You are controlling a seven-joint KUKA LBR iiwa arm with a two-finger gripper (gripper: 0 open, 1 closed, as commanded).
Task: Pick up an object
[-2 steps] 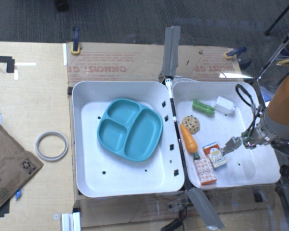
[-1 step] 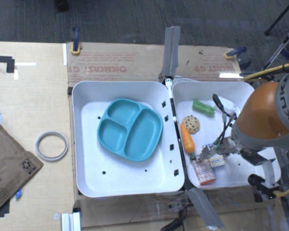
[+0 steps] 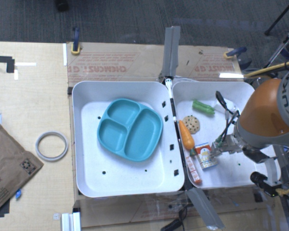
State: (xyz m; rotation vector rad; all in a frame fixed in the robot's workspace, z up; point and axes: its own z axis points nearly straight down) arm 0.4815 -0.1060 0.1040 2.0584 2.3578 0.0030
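Claw (image 3: 217, 147) low in right bin (image 3: 241, 177), tips at small red/white carton (image 3: 205, 156) nr front edge; can't tell if spread. Carrot (image 3: 186, 134) along bin's left wall, cookie (image 3: 191, 123) mid, green pickle (image 3: 203, 107) far. Left bin (image 3: 86, 177): teal plate (image 3: 130, 129), open room round it. Cardboard (image 3: 115, 64) w/ reversed red print, unreadable.

Grey arm (image 3: 260, 138) with orange band, black cables.

Bench (image 3: 29, 109) w/ two bins (image 3: 82, 143), tape ring (image 3: 51, 145), cardboard box (image 3: 7, 165).

The arm (image 3: 267, 112) runs off the right edge and covers part of the right bin (image 3: 231, 177), and the small carton's (image 3: 205, 156) label looks too blurry to read.
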